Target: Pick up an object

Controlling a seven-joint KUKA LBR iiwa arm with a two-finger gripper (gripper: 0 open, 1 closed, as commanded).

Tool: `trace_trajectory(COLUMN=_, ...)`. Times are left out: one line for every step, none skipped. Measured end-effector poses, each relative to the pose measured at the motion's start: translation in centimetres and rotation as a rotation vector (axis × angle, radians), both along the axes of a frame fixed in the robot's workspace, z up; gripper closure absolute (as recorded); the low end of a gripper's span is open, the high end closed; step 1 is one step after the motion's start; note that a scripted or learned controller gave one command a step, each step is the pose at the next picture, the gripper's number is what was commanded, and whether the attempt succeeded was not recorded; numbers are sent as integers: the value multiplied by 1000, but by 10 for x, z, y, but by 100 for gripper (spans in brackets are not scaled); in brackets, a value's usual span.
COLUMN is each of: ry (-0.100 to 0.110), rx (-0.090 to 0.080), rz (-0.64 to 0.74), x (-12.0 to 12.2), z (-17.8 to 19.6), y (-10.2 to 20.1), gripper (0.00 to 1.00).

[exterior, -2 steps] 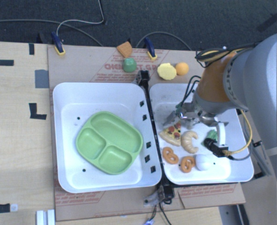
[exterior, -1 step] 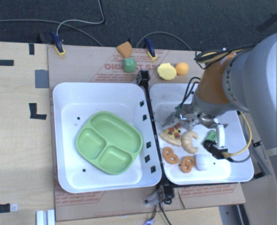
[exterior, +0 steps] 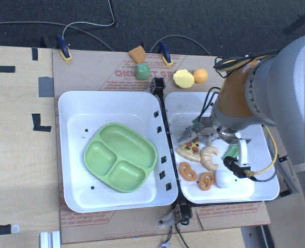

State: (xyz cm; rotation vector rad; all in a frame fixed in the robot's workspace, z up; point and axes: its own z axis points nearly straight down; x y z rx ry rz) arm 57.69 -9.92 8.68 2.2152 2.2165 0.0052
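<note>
Dark grey carpet behind, pale wood bench (exterior: 18, 154) up front with a cardboard sheet (exterior: 116, 76) clipped down on it, probably to keep the two white bins from sliding around. The left bin (exterior: 70, 112) just holds a green divided plate (exterior: 120, 157), smooth matte plastic with three compartments.

The right bin (exterior: 261, 190) is where the pickable stuff sits: a pizza slice (exterior: 189, 150), a pale croissant (exterior: 210, 158), two brown pretzels (exterior: 187, 171) and (exterior: 206, 180), plus a white egg-looking thing (exterior: 225, 179), all bunched toward that bin's front-left corner. They look like hard toy food, glossy and rounded, so I'd guess slippery to grab.

The arm (exterior: 256, 92) hangs low over the bin, with the claw (exterior: 194, 133) down just behind the pizza slice. Honestly can't tell if it's apart or together, too dark and cluttered there.

Along the back edge of the cardboard: an orange wedge (exterior: 137, 53), green ball (exterior: 142, 72), yellow lump (exterior: 183, 78) and a little orange (exterior: 200, 76), parked outside both bins.
</note>
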Motion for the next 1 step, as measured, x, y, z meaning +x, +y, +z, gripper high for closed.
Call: trace_trajectory(ry=0, rx=-1, rz=0, x=0, z=10, y=0, gripper=100)
